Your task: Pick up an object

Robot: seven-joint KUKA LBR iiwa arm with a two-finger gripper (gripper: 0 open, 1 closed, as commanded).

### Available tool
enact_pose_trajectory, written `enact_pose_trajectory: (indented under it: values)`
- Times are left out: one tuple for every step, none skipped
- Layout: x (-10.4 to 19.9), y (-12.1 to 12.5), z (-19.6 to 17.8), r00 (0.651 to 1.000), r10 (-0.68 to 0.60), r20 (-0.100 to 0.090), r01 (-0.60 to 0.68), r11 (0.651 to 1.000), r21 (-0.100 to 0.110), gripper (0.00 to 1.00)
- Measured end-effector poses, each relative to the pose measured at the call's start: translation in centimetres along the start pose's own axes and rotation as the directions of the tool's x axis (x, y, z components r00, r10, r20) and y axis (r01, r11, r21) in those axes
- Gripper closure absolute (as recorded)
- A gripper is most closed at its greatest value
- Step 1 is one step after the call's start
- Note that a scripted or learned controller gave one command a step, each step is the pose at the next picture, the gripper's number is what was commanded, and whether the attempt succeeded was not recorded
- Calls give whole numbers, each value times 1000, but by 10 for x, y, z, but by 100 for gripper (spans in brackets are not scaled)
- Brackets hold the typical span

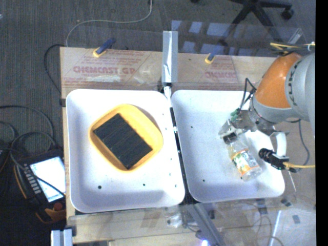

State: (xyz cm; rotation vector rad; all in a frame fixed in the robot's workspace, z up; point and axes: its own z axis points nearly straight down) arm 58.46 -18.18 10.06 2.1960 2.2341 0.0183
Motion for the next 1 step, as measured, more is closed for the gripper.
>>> enact_pose_trajectory:
  values:
    - [54, -25, -81, 998, -66, 0, 66, 998, 17, 100]
